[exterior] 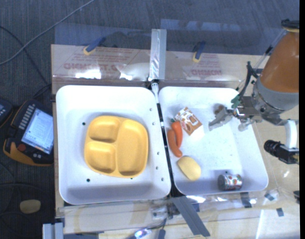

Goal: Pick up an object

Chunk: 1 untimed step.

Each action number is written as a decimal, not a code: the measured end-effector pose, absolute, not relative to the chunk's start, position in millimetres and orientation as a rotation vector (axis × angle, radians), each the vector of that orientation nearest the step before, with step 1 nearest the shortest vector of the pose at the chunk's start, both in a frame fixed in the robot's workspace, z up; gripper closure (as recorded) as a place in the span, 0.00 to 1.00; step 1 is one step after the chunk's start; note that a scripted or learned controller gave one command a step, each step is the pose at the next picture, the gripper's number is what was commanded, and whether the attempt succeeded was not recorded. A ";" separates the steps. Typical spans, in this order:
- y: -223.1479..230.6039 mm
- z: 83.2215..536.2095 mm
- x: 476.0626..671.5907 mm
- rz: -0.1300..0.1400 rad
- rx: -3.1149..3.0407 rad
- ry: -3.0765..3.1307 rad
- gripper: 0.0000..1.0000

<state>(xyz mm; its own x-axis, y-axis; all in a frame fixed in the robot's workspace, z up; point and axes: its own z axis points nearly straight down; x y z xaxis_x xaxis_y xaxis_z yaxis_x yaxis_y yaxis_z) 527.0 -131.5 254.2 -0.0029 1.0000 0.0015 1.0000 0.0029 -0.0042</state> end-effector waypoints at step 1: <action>-79.2 181.1 617.4 0.005 -2.344 -2.085 0.00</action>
<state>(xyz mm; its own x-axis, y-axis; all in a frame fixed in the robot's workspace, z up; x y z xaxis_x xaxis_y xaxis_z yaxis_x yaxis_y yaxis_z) 617.4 -79.2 181.1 0.1166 0.9932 0.0005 0.9932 -0.1166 -0.0057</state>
